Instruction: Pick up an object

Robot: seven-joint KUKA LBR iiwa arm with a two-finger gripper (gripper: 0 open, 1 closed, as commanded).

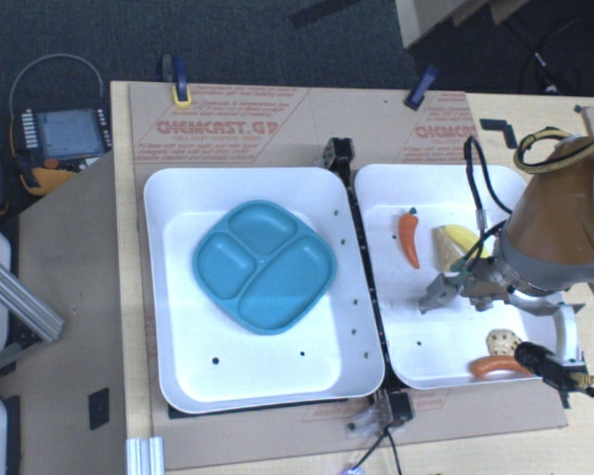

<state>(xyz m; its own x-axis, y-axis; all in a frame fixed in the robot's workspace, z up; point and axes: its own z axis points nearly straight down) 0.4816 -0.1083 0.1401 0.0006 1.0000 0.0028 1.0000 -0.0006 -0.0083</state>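
In the right bin (416, 359) lie an orange carrot (408, 237), a yellow piece of fruit (453, 242), a small speckled cookie-like piece (502, 342) and an orange sausage-shaped piece (493, 366). My gripper (453, 300) hangs over the middle of this bin, just below the yellow fruit and to the right of the carrot. Its fingers look spread apart, with nothing between them. The grey arm with its orange band (564, 206) covers the bin's right side.
The left bin (168, 265) holds a blue divided plate (265, 265). A black divider with clamps (339, 152) runs between the bins. Black cables (475, 181) hang by the arm. A pendant (64, 132) lies off the bench at the left.
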